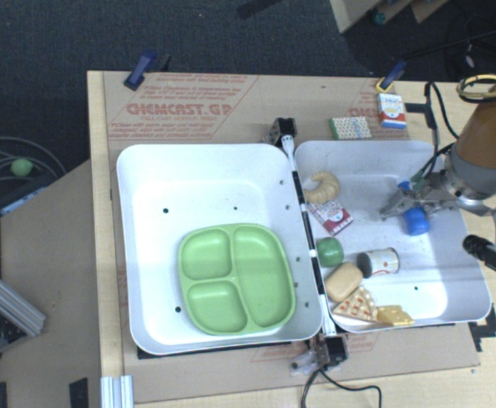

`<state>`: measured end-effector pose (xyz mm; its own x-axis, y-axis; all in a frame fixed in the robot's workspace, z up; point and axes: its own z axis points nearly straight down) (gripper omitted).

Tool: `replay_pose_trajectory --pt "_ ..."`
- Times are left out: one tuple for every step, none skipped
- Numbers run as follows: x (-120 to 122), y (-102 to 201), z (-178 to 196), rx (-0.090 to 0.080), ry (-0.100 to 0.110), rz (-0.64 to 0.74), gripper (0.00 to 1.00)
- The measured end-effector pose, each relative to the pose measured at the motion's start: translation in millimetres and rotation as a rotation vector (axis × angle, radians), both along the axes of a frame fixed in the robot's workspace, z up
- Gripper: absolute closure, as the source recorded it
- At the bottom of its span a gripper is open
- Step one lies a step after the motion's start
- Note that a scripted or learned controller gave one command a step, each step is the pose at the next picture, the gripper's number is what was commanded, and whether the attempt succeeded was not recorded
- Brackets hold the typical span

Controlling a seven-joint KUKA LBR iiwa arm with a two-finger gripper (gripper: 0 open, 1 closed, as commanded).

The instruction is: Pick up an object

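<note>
My gripper (406,201) reaches in from the right and hangs low over the upper right part of the right bin (452,291). A small blue object (415,220) lies just below and beside it, touching or nearly touching; I cannot tell which. Other objects lie along the bin's left side: a tan pastry (322,185), a red and white packet (334,218), a green ball (328,251), a white can (382,262), a tan bread roll (343,280), a waffle slice (356,306) and a yellow piece (394,315).
The left bin (145,185) holds a green divided plate (235,277). Small boxes (350,127) (390,109) sit on the cardboard behind the right bin. Dark cables (435,126) trail near the arm at the right.
</note>
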<state>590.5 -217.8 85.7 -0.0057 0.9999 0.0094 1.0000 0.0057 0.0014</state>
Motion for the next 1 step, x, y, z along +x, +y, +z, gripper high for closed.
replay_pose_trajectory --pt "-0.4 -2.6 9.9 -0.006 -0.001 -0.001 1.00"
